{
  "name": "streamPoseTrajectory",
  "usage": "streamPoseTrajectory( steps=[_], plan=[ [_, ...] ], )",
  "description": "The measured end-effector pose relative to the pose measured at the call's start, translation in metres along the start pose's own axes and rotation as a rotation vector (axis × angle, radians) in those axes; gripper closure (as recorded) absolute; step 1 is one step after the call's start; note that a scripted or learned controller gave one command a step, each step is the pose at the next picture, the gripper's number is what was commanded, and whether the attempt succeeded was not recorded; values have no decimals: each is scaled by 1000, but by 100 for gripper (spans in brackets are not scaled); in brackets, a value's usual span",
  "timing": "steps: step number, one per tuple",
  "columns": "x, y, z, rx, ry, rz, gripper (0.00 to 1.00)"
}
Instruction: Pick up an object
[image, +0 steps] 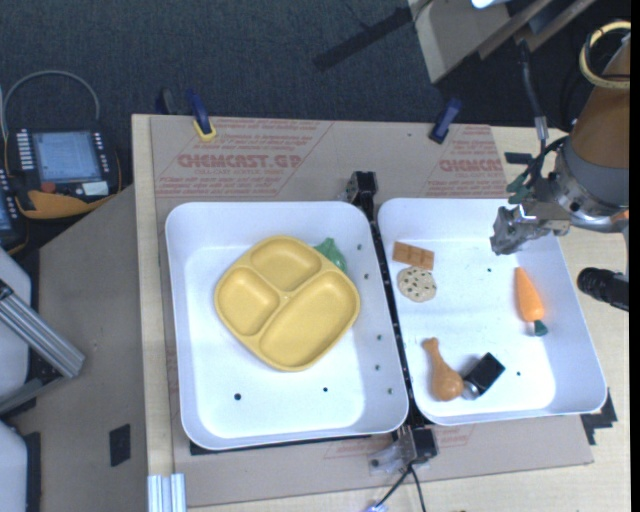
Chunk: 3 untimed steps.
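Since no object is specified: the carrot (529, 297), nearest the hand, is judged the likely target.
Hand (507, 237): poised over the right bin (575, 390) near its far right corner; grip state cannot be told, nothing visibly grasped.
Carrot location: right bin, right side, just below the hand, lying flat.
Carrot axis: runs roughly far-to-near; orange tip far, green stem end near.
Spacing: carrot lies apart from the cookie (417, 285), cracker (413, 255), drumstick (441, 369) and black block (484, 372), leaving approach room.
Left bin (190, 300): carries the yellow divided plate (287, 301).
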<state>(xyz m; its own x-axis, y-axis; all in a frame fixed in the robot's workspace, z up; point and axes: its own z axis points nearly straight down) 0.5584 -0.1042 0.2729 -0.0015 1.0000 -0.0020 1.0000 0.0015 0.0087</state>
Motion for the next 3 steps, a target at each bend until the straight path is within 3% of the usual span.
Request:
streamPoseTrajectory(
  steps=[1, 3],
  plan=[
    [49, -15, 12, 12, 5, -3, 100],
    [149, -29, 33, 13, 4, -4, 100]
  ],
)
